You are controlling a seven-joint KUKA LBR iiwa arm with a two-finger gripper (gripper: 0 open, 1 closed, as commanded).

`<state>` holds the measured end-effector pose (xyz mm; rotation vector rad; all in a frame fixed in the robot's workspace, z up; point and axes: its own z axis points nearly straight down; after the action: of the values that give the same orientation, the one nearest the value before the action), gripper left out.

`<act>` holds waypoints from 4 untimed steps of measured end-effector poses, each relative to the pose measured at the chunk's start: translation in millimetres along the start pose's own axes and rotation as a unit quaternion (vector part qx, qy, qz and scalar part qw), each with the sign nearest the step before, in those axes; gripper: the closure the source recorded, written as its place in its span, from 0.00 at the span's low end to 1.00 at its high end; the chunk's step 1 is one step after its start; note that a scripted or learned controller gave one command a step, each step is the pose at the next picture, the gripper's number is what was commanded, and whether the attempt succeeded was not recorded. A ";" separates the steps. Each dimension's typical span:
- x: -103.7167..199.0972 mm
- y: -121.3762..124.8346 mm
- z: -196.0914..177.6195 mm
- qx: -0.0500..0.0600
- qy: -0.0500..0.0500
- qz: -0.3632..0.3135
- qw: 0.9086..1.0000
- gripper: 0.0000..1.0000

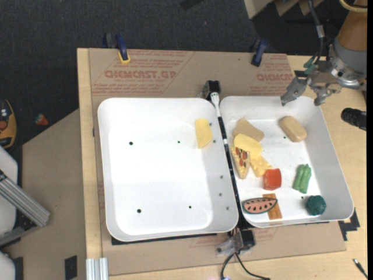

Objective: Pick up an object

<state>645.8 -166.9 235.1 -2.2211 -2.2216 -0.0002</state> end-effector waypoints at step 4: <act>71.3 -79.2 131.9 0.000 0.000 0.001 1.000 0.00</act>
<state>566.6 -95.6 103.3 -2.2242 -2.2197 -0.0007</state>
